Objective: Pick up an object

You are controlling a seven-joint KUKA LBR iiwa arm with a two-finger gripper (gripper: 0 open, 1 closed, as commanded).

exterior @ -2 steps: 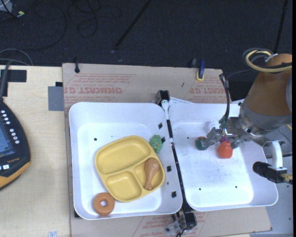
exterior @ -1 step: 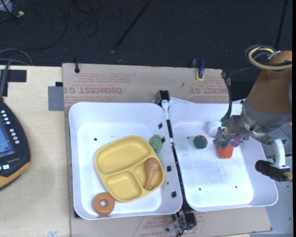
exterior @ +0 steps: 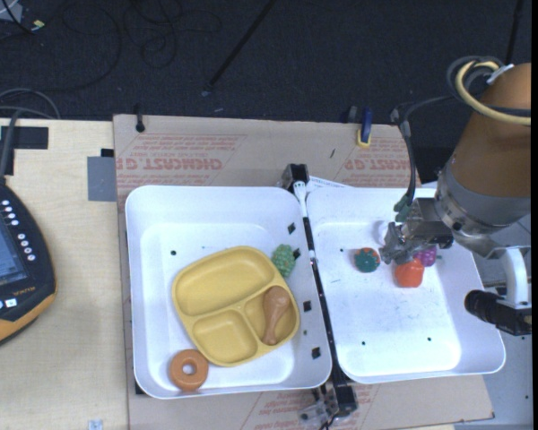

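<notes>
In the right bin (exterior: 403, 348), my gripper (exterior: 396, 245) hangs low over a small cluster of toys. A teal and red ball (exterior: 367, 260) lies just left of it. An orange-red cup-like toy (exterior: 409, 273) and a purple piece (exterior: 426, 256) sit right beside and below the gripper. In the left bin (exterior: 161, 213) rests a yellow divided plate (exterior: 217, 285) with a brown drumstick (exterior: 274, 313) in it. A green broccoli piece (exterior: 284, 259) sits at the plate's upper right and an orange donut (exterior: 189, 369) at its lower left.
The black divider (exterior: 308, 267) runs between the two bins. A tablet-like controller (exterior: 4, 253) lies on the bench at far left. The lower half of the right bin is bare white floor. The arm's body (exterior: 493, 159) looms over the right bin's right side.
</notes>
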